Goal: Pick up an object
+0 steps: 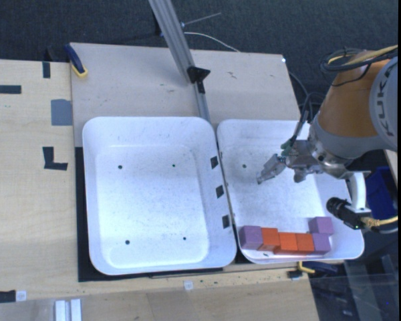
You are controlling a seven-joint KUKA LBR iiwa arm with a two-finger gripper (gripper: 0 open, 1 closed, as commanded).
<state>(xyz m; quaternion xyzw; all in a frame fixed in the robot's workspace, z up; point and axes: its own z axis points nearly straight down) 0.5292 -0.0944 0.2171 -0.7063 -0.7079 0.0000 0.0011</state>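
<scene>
One gripper (271, 171) | finger state unclear | blocks (289, 238) partly hidden by bin rim (301, 257)

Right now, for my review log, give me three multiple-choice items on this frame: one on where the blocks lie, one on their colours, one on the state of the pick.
1. Where do the blocks lie?
A. In the left bin
B. Along the near wall of the right bin
C. On the bench outside both bins

2. Which colours do the blocks show?
A. Purple and orange
B. Green and yellow
C. Blue and white

3. Where does the gripper stand relative to the blocks?
A. Pressed down on them
B. Over the left bin
C. Over the right bin's middle, apart from the blocks

Answers:
1 B: the row sits against the right bin's near wall.
2 A: purple blocks at both ends, orange ones between.
3 C: bare white floor separates the gripper from the row.
</scene>
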